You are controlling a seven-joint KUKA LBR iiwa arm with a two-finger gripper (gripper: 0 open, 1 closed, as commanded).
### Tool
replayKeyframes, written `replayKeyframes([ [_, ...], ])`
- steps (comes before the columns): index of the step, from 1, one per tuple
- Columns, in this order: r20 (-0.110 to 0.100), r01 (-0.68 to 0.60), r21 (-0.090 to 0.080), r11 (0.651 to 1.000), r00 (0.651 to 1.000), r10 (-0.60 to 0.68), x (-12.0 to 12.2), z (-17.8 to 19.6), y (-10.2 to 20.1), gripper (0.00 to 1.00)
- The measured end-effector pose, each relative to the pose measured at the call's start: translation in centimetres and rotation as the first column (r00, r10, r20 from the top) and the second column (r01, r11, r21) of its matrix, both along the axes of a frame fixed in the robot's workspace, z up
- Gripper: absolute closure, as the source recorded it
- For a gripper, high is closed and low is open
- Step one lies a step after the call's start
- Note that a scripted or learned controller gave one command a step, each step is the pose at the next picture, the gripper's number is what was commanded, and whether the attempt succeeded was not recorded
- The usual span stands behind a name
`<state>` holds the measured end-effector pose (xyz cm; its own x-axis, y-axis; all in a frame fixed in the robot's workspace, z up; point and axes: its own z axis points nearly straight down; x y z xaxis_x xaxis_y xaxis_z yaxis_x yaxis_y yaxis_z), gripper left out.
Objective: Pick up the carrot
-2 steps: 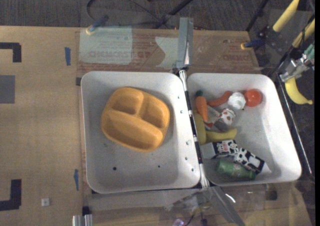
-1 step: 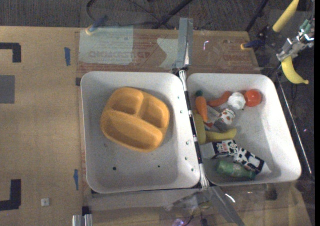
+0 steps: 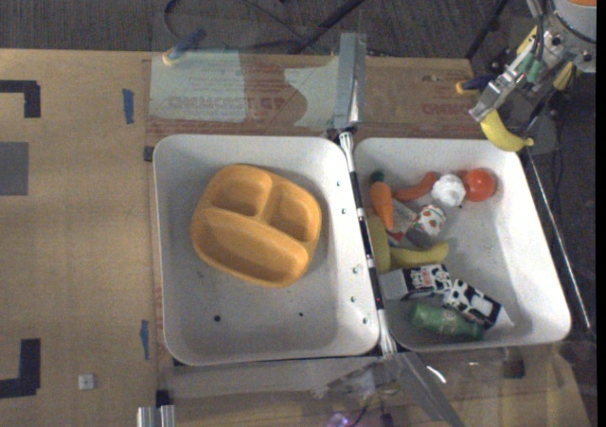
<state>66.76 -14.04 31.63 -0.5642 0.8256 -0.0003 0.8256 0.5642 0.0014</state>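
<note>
From the camera above, the small orange toy carrot with a dark green top [image 3: 381,198] lies in the right white bin [image 3: 530,255], hard against its left wall, beside a yellow banana [image 3: 402,250]. It looks light, rigid and smooth, likely plastic; grip across its thicker middle. The gripper [image 3: 504,108] hangs beyond the bin's far right corner, clamped on a yellow banana-like piece [image 3: 502,134].
</note>
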Motion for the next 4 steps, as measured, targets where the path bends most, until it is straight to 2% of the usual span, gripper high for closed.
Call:
replayKeyframes([
  [1, 0.001, -0.267, -0.002, 0.964, 0.964, 0.267, 0.0, -5.1, -8.3, 1.00],
  [4, 0.027, -0.268, -0.015, 0.963, 0.963, 0.268, 0.5, -1.3, -8.2, 1.00],
])
